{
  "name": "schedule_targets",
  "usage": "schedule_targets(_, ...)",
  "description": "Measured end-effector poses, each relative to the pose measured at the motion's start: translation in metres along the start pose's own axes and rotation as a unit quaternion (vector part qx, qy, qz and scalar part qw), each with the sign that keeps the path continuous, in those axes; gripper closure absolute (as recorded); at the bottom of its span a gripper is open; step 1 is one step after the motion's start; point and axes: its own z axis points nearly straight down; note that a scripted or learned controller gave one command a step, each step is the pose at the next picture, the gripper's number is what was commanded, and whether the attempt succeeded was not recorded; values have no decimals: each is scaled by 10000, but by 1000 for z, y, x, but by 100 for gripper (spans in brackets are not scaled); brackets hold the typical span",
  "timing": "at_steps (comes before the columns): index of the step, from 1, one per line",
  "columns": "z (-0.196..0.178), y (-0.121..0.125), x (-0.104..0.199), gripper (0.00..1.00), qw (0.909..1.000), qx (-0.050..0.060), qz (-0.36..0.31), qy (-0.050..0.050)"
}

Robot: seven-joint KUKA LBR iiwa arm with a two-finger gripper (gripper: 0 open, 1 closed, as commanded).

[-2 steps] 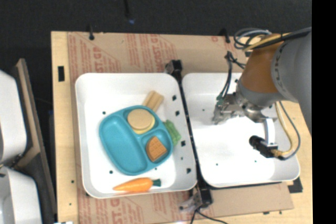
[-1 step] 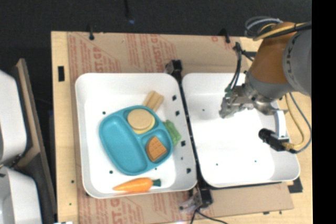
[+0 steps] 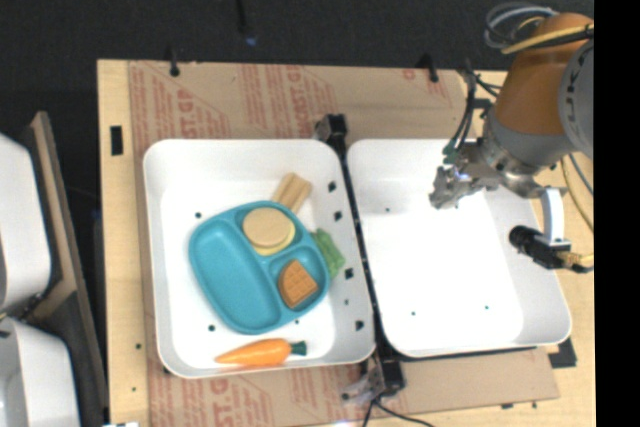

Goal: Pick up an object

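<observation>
The left bin (image 3: 170, 175) holds a blue divided tray (image 3: 228, 277) with a round tan biscuit (image 3: 269, 228) and a brown waffle-like piece (image 3: 297, 283) in its compartments. A tan wooden block (image 3: 292, 190) lies just beyond the tray. A green piece (image 3: 330, 253) sits at the tray's right edge, and an orange carrot (image 3: 258, 352) lies near the bin's front wall. My gripper (image 3: 448, 189) hangs over the far part of the right bin (image 3: 470, 315), away from all these objects. I see nothing between its fingers.
A dark divider with clips (image 3: 347, 215) runs between the two bins. The arm's orange band (image 3: 535, 85) and grey wrist stand over the right bin's far right corner. A black fitting (image 3: 535, 245) juts over that bin's right wall. Cardboard (image 3: 240, 100) lines the bench.
</observation>
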Motion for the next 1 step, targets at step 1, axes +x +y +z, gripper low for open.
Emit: schedule_targets(1,-53,1,-1,100,10000,-4,-1,0)
